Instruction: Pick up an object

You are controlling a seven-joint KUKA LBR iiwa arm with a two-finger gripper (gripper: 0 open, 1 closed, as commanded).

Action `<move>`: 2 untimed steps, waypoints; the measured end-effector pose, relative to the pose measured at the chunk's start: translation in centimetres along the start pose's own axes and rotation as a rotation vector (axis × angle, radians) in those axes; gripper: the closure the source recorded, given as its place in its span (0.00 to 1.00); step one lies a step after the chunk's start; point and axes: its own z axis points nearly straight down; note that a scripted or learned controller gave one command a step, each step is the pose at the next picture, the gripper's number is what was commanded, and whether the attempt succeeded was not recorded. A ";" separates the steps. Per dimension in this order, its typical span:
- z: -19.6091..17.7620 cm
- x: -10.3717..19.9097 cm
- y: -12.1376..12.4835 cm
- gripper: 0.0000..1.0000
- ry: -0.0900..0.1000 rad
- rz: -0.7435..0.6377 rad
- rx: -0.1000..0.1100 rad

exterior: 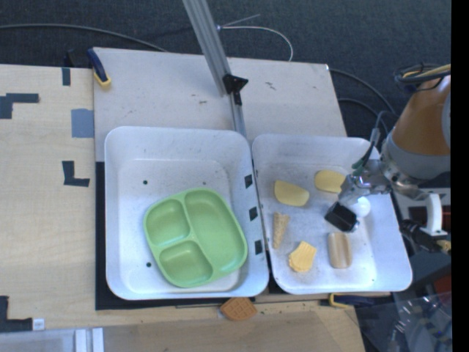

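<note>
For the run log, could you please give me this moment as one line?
gripper: over right bin, beside yellow piece | grasp: none visible | left bin: green plate

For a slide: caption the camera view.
Gripper over yellow food pieces in right bin; green divided plate in left bin.

Arm [423, 134] running off the frame at 3 o'clock, gripper [357, 188] a blur, yellow piece [327, 180] at its 9 o'clock partly covered, orange scrap [237, 310] at 6 o'clock tucked half under the bin rim [212, 296], metal pole [201, 20] cut off at 12 o'clock.
</note>
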 end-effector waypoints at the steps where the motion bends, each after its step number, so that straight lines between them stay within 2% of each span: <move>1: -6.2 0.3 -0.2 1.00 0.000 0.000 -0.002; 2: -11.5 0.3 -0.1 1.00 0.000 0.000 -0.001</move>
